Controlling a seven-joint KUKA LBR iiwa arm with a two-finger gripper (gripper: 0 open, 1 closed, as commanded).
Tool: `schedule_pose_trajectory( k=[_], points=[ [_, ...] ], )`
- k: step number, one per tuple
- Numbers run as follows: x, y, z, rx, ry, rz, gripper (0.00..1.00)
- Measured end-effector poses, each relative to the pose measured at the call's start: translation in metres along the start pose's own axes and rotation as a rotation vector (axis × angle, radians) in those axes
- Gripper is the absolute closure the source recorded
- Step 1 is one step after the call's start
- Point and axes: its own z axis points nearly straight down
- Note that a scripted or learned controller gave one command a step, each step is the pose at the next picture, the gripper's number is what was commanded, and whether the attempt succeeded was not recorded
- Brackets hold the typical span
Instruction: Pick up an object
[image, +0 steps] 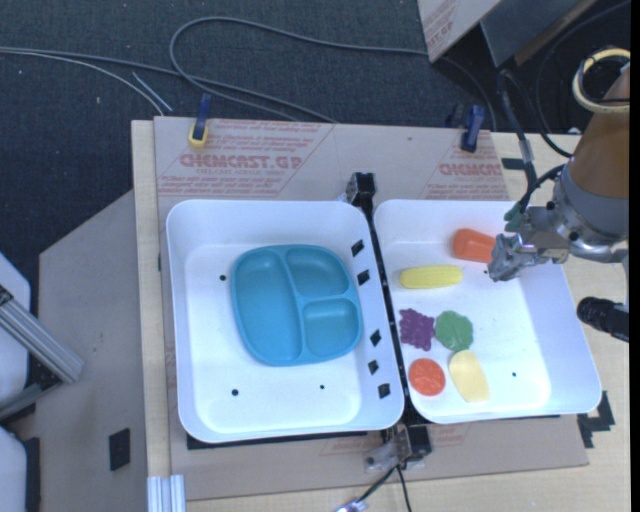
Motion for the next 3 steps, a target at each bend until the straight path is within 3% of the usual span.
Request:
schedule_pose_trajectory(
  k=[3],
  points=[
    [0.15, 0.077, 0.028, 0.0, 0.001, 0.0, 1.0]
  ],
)
